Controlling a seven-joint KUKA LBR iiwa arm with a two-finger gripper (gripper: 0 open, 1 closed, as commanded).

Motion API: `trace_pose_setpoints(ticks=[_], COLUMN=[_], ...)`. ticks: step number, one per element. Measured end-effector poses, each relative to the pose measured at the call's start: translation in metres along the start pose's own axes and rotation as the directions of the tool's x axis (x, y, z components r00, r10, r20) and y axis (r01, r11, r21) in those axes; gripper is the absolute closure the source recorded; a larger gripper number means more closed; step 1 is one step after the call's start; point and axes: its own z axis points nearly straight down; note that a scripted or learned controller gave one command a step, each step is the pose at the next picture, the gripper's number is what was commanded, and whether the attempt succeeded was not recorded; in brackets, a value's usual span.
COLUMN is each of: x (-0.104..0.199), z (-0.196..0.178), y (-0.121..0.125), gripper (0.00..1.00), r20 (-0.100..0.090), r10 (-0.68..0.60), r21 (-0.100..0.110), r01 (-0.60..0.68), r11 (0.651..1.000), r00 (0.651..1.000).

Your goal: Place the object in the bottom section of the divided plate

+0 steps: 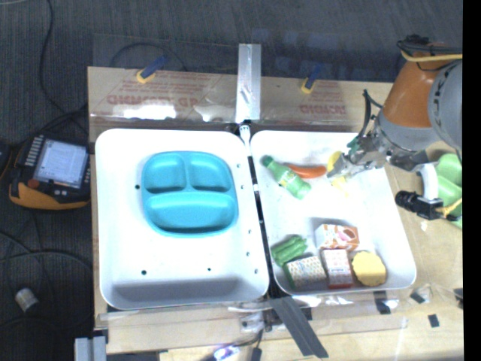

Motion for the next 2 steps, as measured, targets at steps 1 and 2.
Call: trace_pose_setpoints(ticks=[1,2], x=[0.069,0.147], z=[-0.023,-0.068], y=[0.061,0.073], gripper=[1.00,1.00], r20=[-0.001,0.000], r10=[0.038,-0.180], r21=[-0.001,-0.001], r01=[-0.038,0.180], r11=[0.999,0.984], r00=[0.999,0.984])
